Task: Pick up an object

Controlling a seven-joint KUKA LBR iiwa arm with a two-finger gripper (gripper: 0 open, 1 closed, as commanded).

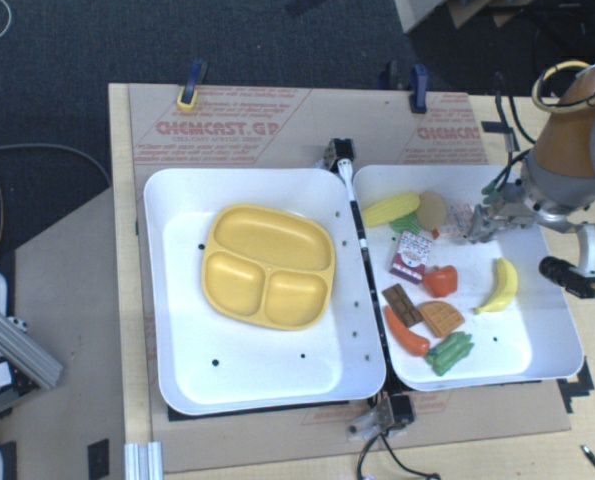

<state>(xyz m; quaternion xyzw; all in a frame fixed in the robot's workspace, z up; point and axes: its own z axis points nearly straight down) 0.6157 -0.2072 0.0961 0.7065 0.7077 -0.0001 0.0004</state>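
The right bin (537, 353) holds several toy foods: a corn cob (391, 209), a tan potato-like piece (432, 209), a red-and-white packet (412, 256), a red pepper (440, 281), a banana (501, 286), a brown chocolate bar (401, 305), a waffle-like biscuit (441, 318), a carrot (407, 334) and a green bean pod (449, 352). My gripper (480, 225) hangs low over the bin's back part, just right of the tan piece and above the banana. Nothing shows between its fingers.
The left bin (177, 358) carries a yellow divided plate (268, 266). A black divider rail (362, 258) runs between the bins. Clamps (417, 86) sit on the bench's far edge. The arm's orange band (567, 138) rises at the right.
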